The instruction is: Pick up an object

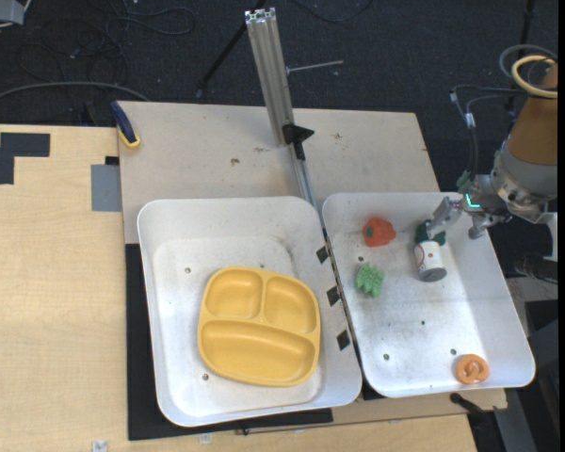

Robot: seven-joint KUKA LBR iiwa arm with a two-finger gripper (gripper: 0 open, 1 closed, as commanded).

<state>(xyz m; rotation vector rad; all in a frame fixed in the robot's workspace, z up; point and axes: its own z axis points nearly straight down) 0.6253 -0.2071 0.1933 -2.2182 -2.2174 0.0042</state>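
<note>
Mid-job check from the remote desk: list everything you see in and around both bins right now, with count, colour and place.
bins: two, white, side by side on the bench
divided plate: one, yellow, three compartments, lying in the left bin
red toy: one, red-orange, upper part of the right bin
green toy: one, green, right bin, just below the red toy
small can: one, white and grey with a green top, right bin, lying just below the gripper
orange ring: one, orange, near corner of the right bin
metal post: one, silver, rising behind the bins
arm: one, grey with an orange band, at the right
gripper: one, over the right bin's upper right part
</note>
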